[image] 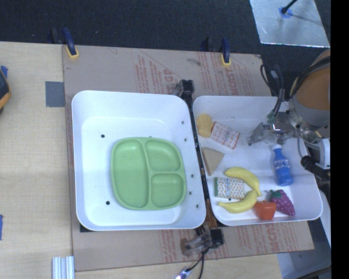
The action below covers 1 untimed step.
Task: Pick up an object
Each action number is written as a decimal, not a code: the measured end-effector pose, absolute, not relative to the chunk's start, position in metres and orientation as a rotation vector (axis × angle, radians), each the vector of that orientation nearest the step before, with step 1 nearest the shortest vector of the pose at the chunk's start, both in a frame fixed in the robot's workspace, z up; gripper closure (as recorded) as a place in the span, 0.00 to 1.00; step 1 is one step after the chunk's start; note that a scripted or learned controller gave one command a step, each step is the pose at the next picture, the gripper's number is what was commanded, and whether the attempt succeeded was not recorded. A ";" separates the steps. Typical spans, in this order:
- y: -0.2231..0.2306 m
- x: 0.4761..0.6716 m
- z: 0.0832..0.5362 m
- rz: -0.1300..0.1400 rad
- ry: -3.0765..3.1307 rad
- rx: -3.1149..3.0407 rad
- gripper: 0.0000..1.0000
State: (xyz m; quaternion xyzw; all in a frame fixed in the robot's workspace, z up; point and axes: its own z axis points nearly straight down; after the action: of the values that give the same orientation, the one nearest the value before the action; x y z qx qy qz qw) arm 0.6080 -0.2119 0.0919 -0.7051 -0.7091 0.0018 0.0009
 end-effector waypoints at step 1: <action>-0.212 0.550 0.092 0.005 -2.225 -2.214 0.00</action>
State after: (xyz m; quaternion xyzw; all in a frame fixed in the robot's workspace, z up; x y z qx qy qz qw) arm 0.5500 -0.2120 0.0915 -0.7053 -0.7089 0.0016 0.0012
